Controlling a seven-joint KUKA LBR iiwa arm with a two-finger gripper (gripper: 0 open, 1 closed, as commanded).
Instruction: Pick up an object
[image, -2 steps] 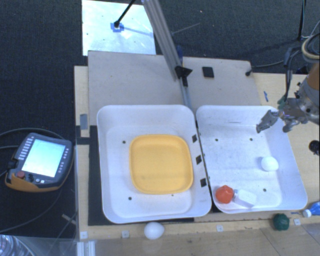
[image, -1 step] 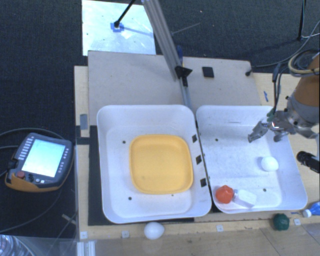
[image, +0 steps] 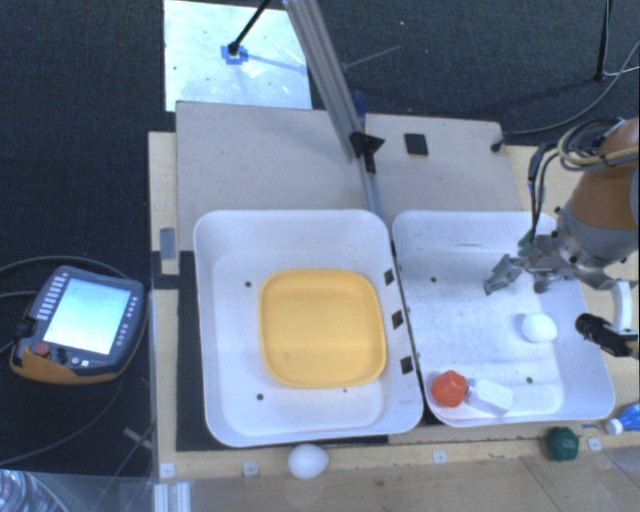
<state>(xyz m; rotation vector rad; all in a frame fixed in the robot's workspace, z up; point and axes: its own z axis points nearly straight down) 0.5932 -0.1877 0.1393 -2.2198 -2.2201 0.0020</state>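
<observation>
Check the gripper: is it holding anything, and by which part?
Nothing held. The gripper hangs open over the right bin, apart from the white ball.

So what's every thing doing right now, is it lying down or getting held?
yellow plate, lying flat in left bin
white ball, resting loose in right bin
orange-capped bottle, lying on its side in right bin
gripper, open, above right bin, holding nothing

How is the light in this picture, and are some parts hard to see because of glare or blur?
Camera view: even, soft light with faint shadows; the white ball almost blends into the right bin; the pendant screen is washed out by glare; the gripper looks slightly soft, its fingers unclear.
</observation>
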